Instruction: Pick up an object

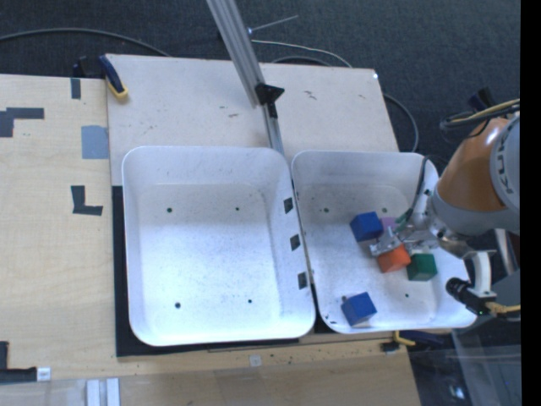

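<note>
Single fixed camera above the bench, angled down, both white bins (127, 167) in frame

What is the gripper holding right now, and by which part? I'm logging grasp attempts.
It cannot be told. The gripper is down among the orange block, a blue block and the green block in the right bin.

Arm (478, 180): cut off by the frame's right edge | gripper (390, 245): fingertips too small and blurred to tell apart | orange block (394, 260): upper part covered by gripper | metal pole (232, 32): top cropped at upper edge
</note>
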`<state>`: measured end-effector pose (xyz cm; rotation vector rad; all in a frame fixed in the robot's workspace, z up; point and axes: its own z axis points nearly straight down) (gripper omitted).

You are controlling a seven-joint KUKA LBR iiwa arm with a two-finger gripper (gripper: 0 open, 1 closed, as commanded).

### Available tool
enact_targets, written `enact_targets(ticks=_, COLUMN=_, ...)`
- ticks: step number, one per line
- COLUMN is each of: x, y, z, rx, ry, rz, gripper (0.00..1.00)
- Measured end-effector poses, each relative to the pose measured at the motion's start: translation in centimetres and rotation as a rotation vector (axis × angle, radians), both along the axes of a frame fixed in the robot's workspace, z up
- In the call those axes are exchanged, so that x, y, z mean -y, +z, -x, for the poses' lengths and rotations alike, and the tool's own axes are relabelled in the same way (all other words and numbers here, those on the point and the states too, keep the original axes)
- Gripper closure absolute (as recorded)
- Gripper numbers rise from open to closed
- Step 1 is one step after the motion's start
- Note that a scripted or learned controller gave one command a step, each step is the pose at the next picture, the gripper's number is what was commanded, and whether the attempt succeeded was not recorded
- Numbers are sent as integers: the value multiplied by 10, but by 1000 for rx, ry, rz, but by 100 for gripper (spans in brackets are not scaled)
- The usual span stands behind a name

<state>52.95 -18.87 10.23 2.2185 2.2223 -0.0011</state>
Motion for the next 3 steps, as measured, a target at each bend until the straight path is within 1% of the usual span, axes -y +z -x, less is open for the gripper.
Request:
enact_targets(ticks=1, x=-7, y=-6, z=17, rx=16, ry=-1, rz=8, gripper=100)
enact_targets(ticks=2, x=-98, y=28, z=-76, rx=5, ry=9, rz=-4, gripper=100)
enact_targets(ticks=3, x=-235, y=91, z=-73, rx=1, ry=8, rz=-5, gripper=100)
